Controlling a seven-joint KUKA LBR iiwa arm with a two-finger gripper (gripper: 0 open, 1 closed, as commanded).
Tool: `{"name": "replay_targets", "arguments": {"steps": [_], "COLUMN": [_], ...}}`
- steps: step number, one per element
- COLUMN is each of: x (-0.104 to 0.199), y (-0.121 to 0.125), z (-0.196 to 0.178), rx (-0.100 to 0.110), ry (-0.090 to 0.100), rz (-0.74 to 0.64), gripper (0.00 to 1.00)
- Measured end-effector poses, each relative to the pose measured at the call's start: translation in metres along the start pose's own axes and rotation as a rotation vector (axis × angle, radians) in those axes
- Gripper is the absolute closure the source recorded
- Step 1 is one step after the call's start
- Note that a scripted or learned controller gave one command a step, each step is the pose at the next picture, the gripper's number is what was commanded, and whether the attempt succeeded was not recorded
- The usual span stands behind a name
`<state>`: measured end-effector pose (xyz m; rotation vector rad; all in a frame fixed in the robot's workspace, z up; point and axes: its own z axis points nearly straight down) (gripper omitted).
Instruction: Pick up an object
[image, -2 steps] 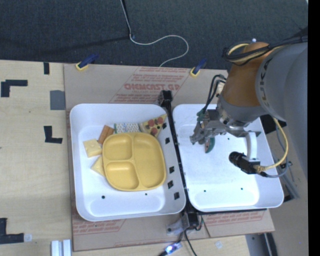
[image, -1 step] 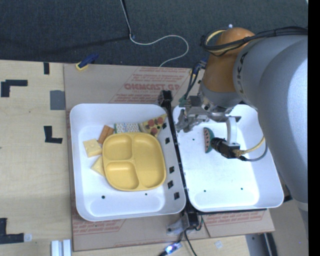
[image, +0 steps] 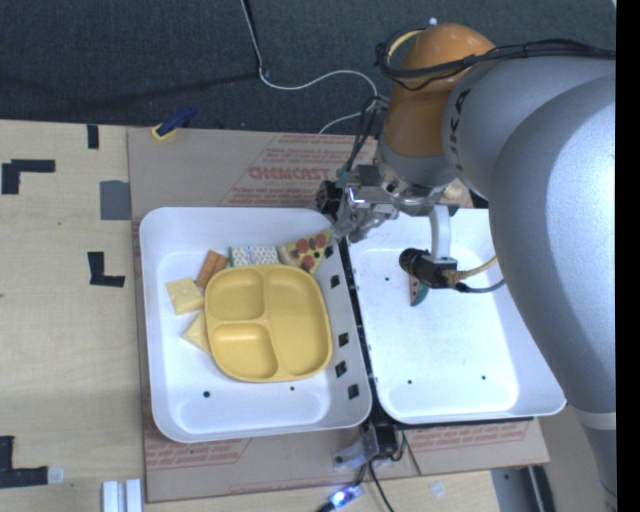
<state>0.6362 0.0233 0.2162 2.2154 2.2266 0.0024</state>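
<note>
- Arm (image: 520, 130) fills the upper right of the frame, orange band at top centre-right.
- Gripper (image: 345, 215) sits at upper centre, over the divider between the two bins, near the left bin's top right corner.
- Gripper state: cannot tell, the tips are lost in the clutter of the wrist hardware.
- Left bin (image: 165, 400) holds a yellow tray (image: 268, 322) with three compartments, centre of the frame.
- Behind the tray, along the bin's upper wall: an orange-brown stick (image: 210, 266), a speckled flat piece (image: 255, 256), and a small patterned item (image: 308, 250) near the top right corner, just below the gripper.
- Left of the tray: a pale yellow block (image: 184, 296) and a yellow wedge (image: 195, 334), partly tucked under the tray's edge.
- Right bin (image: 450, 390) at centre right, with a small dark red-and-teal thing (image: 416, 290) near a black fitting (image: 425, 266) on a hose off the arm.
- Cardboard sheet (image: 200, 170) lies under both bins on the bench (image: 50, 330).
</note>
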Motion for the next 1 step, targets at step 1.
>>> {"name": "replay_targets", "arguments": {"steps": [1], "x": [0.0231], "y": [0.0221], "z": [-0.0185], "rx": [0.000], "ry": [0.000], "rz": [0.002], "gripper": [1.00]}}
